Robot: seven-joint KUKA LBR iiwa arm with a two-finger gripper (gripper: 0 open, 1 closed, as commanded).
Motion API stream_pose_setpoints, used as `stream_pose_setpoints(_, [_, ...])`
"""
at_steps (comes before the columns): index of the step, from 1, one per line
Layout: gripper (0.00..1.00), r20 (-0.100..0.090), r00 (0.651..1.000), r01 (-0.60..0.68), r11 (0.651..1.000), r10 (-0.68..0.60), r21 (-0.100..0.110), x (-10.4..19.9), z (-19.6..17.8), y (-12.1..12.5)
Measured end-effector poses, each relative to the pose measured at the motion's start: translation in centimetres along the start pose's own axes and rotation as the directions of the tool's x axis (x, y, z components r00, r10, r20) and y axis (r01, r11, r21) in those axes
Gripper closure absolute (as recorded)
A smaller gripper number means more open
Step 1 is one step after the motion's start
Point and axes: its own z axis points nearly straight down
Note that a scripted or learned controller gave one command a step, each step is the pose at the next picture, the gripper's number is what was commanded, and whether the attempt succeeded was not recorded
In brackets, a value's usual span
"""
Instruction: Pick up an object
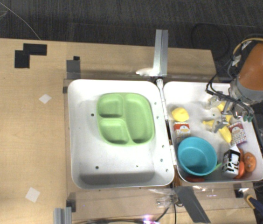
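The right bin [190, 93] holds several small objects. A yellow lemon-like piece [180, 114] lies above a small red and white box [182, 129]. A blue bowl [196, 155] sits at the front. My gripper [228, 115] hangs low over the bin's right half, above some yellow pieces [225, 134] and beside a red and white packet [238, 133]. It partly hides another yellow piece [221, 107]. A black and white item [232, 161] and an orange round item [249, 161] lie in the front right corner.
The left bin [78, 164] holds a green divided plate [124, 118]. A metal post [161, 52] stands behind the seam between the bins. The arm's orange band [257, 69] is over the right bin's far right corner.
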Motion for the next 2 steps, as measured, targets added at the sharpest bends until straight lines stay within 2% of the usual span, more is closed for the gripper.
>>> stream_pose_setpoints(1, [1.00, 0.014, 1.000, 0.001, 1.000, -0.001, 0.001, -0.43, -1.54, 0.12])
stream_pose_setpoints(2, [0.00, 0.013, 1.000, 0.001, 1.000, -0.001, 0.001, -0.40, -1.49, 0.10])
